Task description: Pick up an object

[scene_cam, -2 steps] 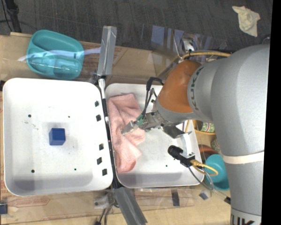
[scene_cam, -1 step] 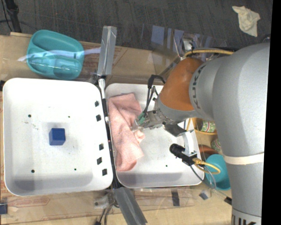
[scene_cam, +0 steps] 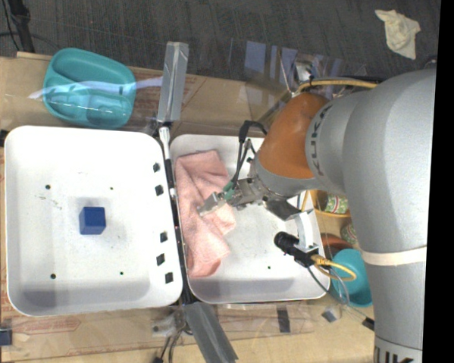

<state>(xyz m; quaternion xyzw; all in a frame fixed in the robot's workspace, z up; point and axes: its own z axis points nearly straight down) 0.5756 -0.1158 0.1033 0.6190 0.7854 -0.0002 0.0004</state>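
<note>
A crumpled pink cloth [scene_cam: 202,214] lies along the left side of the right bin [scene_cam: 252,288]. My gripper [scene_cam: 214,204] is down over the cloth's middle, its metal tip touching the fabric. A small blue cube [scene_cam: 93,220] sits alone in the left bin [scene_cam: 30,167], far from the gripper. The arm's grey body and orange band cover the right bin's upper right part.
A teal plastic scoop-like container [scene_cam: 88,88] lies on the bench behind the left bin. A teal cup [scene_cam: 353,273] and a patterned item [scene_cam: 334,203] sit beside the right bin's right edge. A divider with black clips [scene_cam: 165,212] separates the bins.
</note>
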